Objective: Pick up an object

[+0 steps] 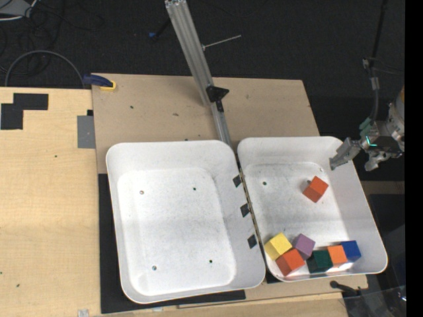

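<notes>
Right now your gripper (357, 156) hangs at frame right, fingers spread, nothing between them, near orange cube (316, 189).

This is a robotics lab or test cell, not a home. A plain fibreboard desk (165, 107) carries two shallow white bins (173, 220) side by side, joined by black clips (244, 209). A bare aluminium extrusion post (197, 65) slants up from the middle of the frame into a dark, unlit background. Loose cables (26, 61) lie coiled at the upper left, and black tape marks (23, 107) sit on the lighter wooden surface (46, 203) at the left.
</notes>
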You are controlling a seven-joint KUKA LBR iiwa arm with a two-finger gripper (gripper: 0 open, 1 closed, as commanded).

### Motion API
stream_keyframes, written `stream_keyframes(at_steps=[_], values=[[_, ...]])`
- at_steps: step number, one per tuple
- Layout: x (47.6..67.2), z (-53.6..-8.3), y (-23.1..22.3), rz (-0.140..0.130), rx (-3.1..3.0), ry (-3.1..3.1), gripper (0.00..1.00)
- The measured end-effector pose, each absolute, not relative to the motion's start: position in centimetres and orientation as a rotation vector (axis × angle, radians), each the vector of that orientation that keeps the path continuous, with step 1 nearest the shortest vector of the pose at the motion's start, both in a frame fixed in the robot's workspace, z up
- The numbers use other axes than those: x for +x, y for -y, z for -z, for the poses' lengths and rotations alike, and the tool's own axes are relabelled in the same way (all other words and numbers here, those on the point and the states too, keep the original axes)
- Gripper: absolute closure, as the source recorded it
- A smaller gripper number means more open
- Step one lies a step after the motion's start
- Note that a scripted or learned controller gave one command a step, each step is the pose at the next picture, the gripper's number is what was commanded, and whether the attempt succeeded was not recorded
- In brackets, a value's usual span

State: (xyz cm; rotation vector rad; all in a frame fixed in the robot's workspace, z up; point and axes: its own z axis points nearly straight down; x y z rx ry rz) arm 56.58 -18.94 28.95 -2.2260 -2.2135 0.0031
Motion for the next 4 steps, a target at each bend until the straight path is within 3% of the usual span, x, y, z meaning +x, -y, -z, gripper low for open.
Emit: stream_keyframes(at_steps=[1, 2, 3, 4], values=[[56.6, -29.9, 19.1, -0.004, -2.227, 2.213, 1.00], [50.7, -52.4, 11.4, 0.007, -2.222, 2.229, 1.00], [48.7, -46.8, 5.8, -0.006, -2.211, 2.223, 1.00], [48.7, -44.4, -1.3, -0.004, -2.211, 2.226, 1.00]])
